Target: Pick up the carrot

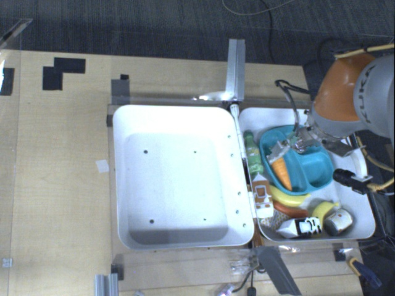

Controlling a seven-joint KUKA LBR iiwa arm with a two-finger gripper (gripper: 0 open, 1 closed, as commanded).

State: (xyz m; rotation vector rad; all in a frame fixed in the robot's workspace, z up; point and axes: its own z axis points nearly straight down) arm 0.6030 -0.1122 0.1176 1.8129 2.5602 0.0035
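Observation:
The carrot is a short orange wedge in the right bin. It lies against the left inner edge of a blue dish, pointing down towards the front. My gripper hangs over the dish's upper left part, just above and right of the carrot's top end. The arm's wrist with its orange band reaches in from the right. Nothing shows held in the gripper.
A green bottle lies along the right bin's left wall, with a small labelled box below it. A banana, a lemon, a grey ball and a white-and-black item crowd the front. The left bin stands beside it.

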